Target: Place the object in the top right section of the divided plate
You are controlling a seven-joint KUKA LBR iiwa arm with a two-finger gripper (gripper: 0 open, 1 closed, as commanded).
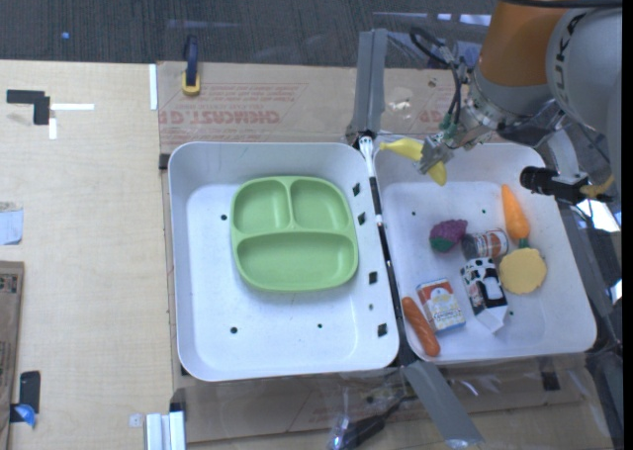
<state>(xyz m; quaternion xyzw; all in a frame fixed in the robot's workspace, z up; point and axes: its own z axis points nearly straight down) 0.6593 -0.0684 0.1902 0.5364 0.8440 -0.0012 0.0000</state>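
As a banana (407, 150) hangs clamped in the pincer (435, 155) above the right bin's (554, 339) back left corner, the green plate (294, 232) waits in the left bin (198, 270), its top right section bare; lifted high, the fruit looks set to clear the walls between them.
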